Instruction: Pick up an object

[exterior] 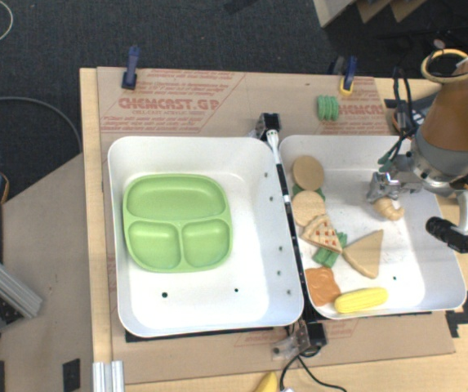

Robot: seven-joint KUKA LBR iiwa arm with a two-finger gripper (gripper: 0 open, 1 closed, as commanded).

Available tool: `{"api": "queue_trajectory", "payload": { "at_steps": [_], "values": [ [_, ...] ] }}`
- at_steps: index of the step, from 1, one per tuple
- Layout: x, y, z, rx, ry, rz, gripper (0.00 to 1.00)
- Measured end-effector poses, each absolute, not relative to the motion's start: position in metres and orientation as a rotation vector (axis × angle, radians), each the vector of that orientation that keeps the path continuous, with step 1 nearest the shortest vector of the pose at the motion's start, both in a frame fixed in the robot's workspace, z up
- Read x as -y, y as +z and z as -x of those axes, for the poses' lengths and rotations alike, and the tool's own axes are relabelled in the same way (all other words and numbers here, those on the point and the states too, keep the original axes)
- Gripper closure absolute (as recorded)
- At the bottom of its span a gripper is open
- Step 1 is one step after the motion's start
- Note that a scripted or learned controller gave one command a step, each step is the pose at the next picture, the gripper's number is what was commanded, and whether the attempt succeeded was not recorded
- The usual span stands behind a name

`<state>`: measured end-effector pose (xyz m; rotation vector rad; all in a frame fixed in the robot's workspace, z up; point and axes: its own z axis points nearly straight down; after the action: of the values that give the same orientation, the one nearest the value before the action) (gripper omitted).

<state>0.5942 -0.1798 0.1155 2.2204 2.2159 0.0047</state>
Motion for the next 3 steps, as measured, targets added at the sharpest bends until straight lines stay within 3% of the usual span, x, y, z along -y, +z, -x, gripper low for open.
{"api": "queue_trajectory", "payload": {
  "at_steps": [3],
  "values": [
    [0.179, 0.146, -0.596, -2.210, 0.011, -2.217, 1.00]
  ]
}}
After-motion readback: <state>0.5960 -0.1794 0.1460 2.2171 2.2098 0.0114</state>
